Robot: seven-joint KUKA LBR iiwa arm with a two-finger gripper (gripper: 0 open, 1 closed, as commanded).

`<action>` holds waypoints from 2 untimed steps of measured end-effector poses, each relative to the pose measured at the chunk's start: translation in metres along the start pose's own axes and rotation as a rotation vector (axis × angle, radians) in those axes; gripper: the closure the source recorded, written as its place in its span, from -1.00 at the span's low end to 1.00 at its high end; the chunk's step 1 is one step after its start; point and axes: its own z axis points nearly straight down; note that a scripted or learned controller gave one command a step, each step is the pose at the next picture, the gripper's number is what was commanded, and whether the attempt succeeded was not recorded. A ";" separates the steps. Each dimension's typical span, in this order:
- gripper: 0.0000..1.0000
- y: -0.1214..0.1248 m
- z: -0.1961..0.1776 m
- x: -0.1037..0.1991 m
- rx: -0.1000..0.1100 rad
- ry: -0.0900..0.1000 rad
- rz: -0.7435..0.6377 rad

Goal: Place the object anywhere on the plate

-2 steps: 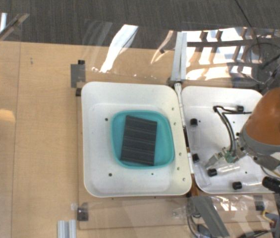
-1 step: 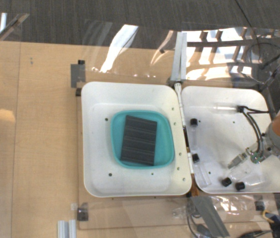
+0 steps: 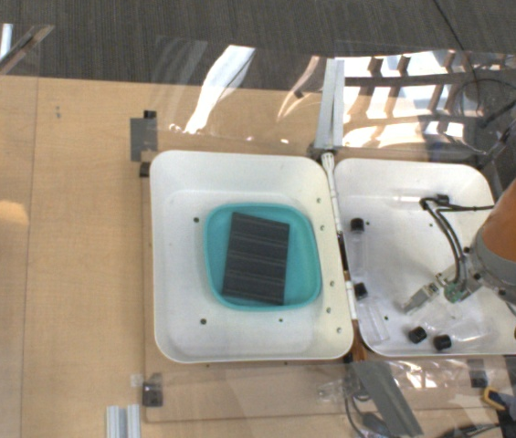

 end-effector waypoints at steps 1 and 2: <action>-1.00 -0.013 -0.202 -0.024 0.001 0.001 -0.044; -1.00 -0.012 -0.306 -0.025 0.000 -0.001 0.063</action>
